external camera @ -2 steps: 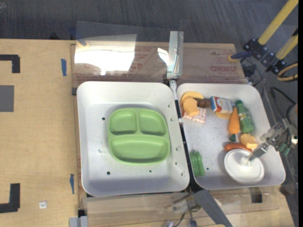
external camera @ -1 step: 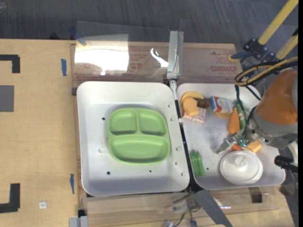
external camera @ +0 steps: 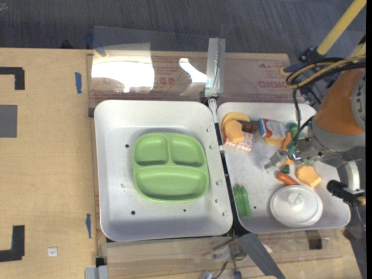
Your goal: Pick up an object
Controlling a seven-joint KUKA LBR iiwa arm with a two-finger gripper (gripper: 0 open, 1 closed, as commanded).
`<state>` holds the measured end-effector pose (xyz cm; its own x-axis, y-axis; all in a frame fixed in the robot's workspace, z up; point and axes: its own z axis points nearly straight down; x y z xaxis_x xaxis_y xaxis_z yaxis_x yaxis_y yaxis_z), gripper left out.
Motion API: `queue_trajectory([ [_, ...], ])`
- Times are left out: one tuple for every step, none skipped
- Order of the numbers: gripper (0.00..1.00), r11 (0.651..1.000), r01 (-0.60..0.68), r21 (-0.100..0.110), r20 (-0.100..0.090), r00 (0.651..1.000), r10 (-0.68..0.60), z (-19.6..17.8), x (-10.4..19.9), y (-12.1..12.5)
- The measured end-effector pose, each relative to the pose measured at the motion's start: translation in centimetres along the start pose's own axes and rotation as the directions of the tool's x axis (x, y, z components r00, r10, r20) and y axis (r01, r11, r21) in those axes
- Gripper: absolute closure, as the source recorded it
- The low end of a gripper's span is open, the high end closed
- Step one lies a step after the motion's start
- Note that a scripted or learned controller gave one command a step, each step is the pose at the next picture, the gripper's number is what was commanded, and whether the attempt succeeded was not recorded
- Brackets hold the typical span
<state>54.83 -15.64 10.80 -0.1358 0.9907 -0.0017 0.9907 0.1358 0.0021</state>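
Observation:
The right bin (external camera: 256, 173) holds several small toy foods. A yellow and orange piece (external camera: 235, 127) lies at its far left next to a pale pink block (external camera: 243, 145). A colourful carton (external camera: 272, 130) lies at the back. My gripper (external camera: 286, 157) is low in the bin's right half, just in front of the carton. It hangs over an orange carrot-like piece (external camera: 286, 179) and an orange-yellow wedge (external camera: 308, 176). The arm's wrist hides what lies directly under it.
A white lidded bowl (external camera: 295, 206) sits at the right bin's front. A green toy (external camera: 241, 201) lies by the divider. The left bin (external camera: 110, 156) carries a green divided plate (external camera: 171, 166). Yellow and black cables (external camera: 314, 68) hang behind the arm.

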Motion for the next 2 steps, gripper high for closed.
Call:
queue_trajectory([
  [0.00,0.964,-0.267,-0.002,0.000,0.964,0.267,2.1,3.1,0.7],
  [0.00,0.982,-0.188,-0.006,-0.001,0.982,0.188,-11.3,4.0,0.5],
])
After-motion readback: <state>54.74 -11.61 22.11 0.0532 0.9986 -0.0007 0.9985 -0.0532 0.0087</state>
